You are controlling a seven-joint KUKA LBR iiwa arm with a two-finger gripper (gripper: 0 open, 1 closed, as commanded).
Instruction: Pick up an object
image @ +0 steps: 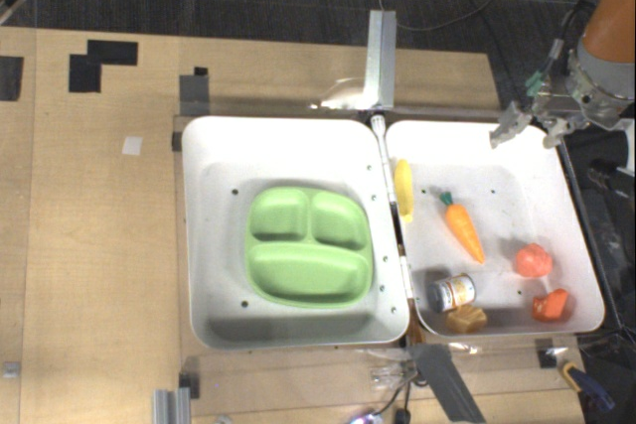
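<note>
Near edge of the right bin (581, 243): a small tin can (452, 292) is lying on its side, touching a tan, bread-like lump (467, 318) just below it. In the near right corner an orange-red toy fruit (551, 305) is sitting, with a pinkish-red round one (534, 260) just beyond it, the two apart.

Mid bin: a toy carrot (463, 227) is lying at a slant, green top pointing away. A yellow toy, banana-like (403, 187), is lying along the left wall, beside the divider.

Left bin (214, 213): a green divided plate (308, 246) is resting at its centre, three compartments facing up.

Far side: the tool (527, 124) is hovering over the right bin's far right corner, well apart from every object. Its fingers are spreading apart, released, with nothing between them. The grey arm with orange band (608, 35) is reaching in from the right.

Beyond the bins, the wooden counter (89, 213) is carrying black markers; a cable is trailing over the dark floor.
</note>
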